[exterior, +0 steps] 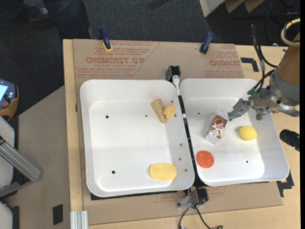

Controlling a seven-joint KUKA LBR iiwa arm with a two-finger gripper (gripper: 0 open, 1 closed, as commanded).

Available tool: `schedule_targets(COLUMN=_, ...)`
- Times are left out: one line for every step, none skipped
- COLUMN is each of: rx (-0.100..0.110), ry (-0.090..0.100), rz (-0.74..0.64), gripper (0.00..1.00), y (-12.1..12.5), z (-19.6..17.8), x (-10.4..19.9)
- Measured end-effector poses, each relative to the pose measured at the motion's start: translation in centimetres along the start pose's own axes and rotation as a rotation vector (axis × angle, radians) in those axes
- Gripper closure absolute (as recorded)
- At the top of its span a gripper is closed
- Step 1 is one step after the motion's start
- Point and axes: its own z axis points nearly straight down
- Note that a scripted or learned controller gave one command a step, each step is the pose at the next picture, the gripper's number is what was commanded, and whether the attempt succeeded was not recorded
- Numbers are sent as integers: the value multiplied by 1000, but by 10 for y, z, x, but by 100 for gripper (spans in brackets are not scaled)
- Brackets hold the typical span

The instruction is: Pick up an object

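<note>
Dark carpeted floor [133, 13], cardboard-covered bench [143, 56], blue clamps [106, 41]

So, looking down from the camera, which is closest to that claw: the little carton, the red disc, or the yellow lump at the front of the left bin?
From the gripper:
1. The small carton, just beside it in the right bin.
2. The red disc, nearer the front of the right bin.
3. The yellow lump, over in the left bin's front corner.
</note>
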Motion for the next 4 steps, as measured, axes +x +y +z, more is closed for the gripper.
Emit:
schedule_targets(rx=-3, ry=-1, rz=0, gripper=100, y=1, z=-11, x=0)
schedule_targets(rx=7, ry=3, rz=0, gripper=100, y=-24, z=113, x=29)
schedule_targets(rx=4, ry=0, rz=5, gripper=100, y=-60, z=143, x=2)
schedule_targets(rx=-6, ry=-7, rz=5, gripper=100, y=-23, z=118, x=-75)
